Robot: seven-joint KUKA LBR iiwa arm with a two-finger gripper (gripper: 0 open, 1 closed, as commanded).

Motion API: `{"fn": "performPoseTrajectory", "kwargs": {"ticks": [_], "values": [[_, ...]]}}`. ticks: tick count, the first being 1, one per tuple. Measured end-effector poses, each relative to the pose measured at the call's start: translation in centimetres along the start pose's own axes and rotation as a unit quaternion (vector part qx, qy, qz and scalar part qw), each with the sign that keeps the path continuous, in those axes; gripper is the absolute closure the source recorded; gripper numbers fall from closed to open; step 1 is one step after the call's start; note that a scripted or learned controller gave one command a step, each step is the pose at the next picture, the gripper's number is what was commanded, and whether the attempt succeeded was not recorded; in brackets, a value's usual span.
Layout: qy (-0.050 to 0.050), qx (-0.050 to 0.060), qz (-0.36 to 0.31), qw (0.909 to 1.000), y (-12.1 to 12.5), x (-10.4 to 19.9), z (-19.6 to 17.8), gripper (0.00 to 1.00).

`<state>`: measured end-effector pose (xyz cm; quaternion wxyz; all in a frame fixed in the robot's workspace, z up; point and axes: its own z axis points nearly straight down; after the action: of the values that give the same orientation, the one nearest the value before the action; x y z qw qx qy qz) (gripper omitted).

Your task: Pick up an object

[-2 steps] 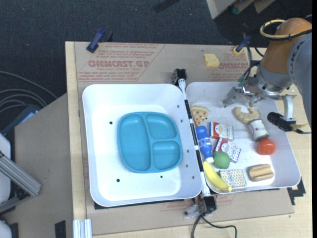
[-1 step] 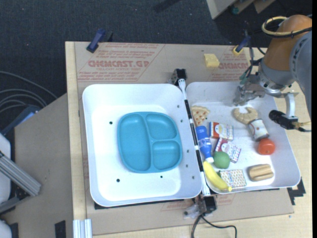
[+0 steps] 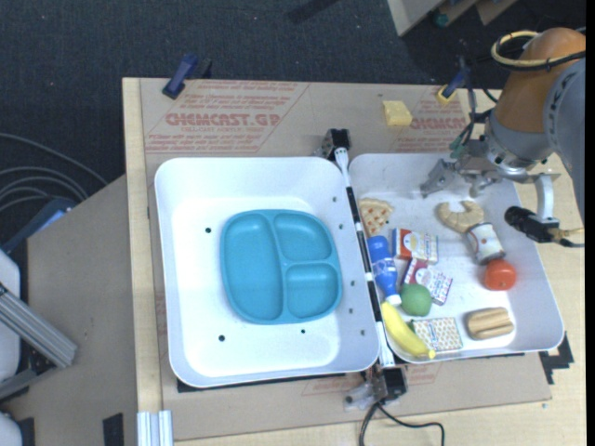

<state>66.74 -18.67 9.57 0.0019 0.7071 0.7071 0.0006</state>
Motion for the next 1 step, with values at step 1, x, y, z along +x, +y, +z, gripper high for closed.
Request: {"fn": "performPoseTrajectory", "kwargs": {"ticks": [1], "values": [[0.001,0.003,0.0,1.0,-0.11,0.56,1.09,0.0]]}}
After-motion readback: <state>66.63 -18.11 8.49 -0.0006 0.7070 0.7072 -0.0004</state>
